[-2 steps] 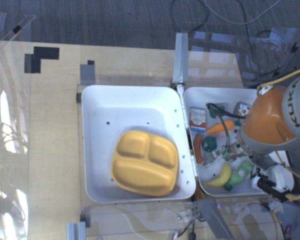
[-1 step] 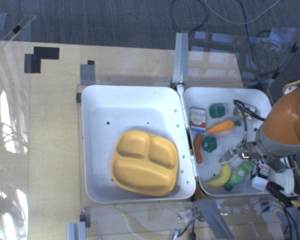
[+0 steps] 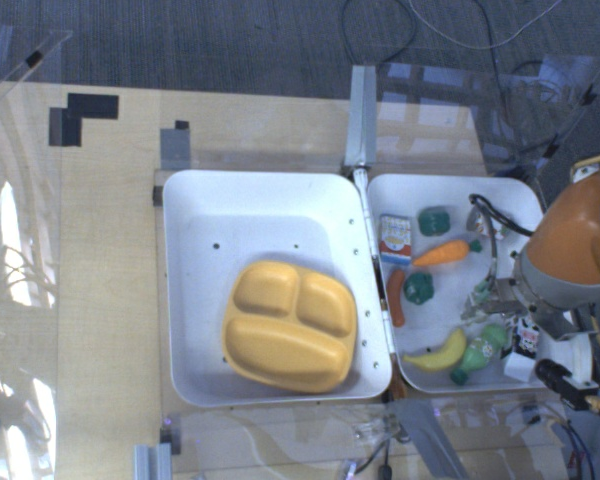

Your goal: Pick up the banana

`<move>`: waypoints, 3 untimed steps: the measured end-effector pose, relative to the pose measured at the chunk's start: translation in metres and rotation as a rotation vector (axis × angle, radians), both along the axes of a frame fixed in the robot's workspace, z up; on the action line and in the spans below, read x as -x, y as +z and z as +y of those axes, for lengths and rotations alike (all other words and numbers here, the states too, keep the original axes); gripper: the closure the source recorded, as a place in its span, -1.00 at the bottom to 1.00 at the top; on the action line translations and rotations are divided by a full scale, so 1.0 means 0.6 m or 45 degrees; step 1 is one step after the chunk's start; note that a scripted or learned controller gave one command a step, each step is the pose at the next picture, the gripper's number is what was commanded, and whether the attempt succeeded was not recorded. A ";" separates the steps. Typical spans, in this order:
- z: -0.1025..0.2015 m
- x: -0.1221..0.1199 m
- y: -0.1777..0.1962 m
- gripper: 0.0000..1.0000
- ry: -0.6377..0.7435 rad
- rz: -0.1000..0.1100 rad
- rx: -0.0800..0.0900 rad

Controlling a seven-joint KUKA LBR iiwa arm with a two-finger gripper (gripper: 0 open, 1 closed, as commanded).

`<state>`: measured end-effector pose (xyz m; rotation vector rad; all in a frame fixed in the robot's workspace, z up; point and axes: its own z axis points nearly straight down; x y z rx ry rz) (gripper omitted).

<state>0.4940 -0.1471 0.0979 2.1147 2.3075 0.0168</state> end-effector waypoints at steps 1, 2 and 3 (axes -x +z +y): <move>0.000 0.000 0.000 -1.00 0.000 0.000 0.000; 0.046 0.003 -0.015 -1.00 0.339 0.000 0.012; 0.007 0.004 -0.016 -1.00 0.031 0.006 -0.002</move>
